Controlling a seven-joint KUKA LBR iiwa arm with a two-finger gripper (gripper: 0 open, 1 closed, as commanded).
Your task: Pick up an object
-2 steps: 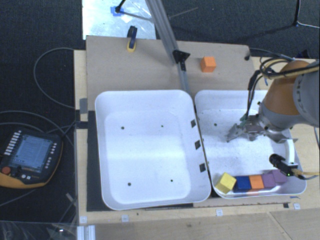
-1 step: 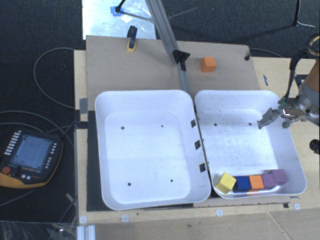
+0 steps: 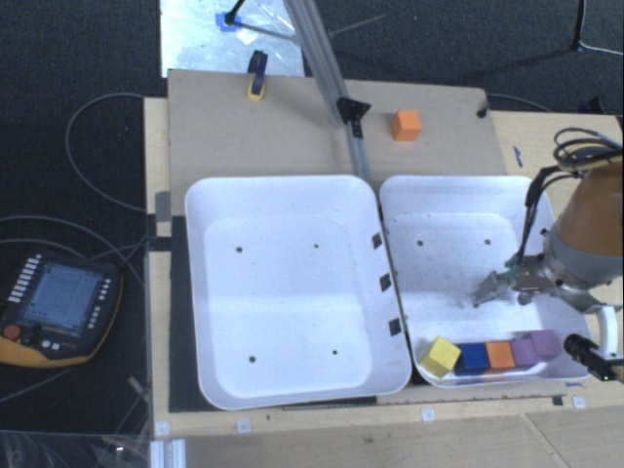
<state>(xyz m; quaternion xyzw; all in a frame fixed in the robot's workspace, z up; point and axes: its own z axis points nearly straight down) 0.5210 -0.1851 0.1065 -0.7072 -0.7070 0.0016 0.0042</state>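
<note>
Lying near fingers (right bin): yellow cube

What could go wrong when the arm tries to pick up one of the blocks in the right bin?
1. The yellow block, blue block, orange block and purple block sit in a tight row, so a grasp may jam or catch two.
2. They lie against the right bin front wall, which the gripper may strike.

Two white bins; five blocks in the right bin: one yellow, one blue, one orange, two purple; one orange block on the tabletop.
</note>
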